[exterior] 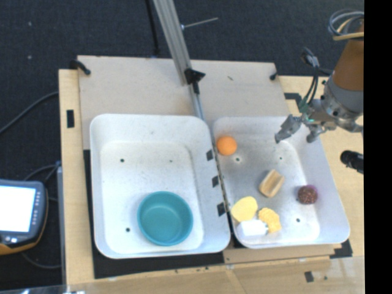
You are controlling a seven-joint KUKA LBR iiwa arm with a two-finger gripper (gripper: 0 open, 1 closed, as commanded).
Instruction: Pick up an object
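Gripper point(299, 131) hovers (fingers spread, pointing down) over right bin's point(324, 228) far edge.

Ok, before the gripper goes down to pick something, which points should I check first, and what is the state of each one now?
1. Gripper open with nothing between its fingers: ok.
2. Gripper above the right bin: ok, near its far edge.
3. Gripper directly above an object: not ok, only bare floor below.
4. Isolated targets: ok, the orange ball and the dark red ball lie apart.
5. Yellow pieces and white block separated: not ok, clustered.
6. Height above the bin: cannot tell.
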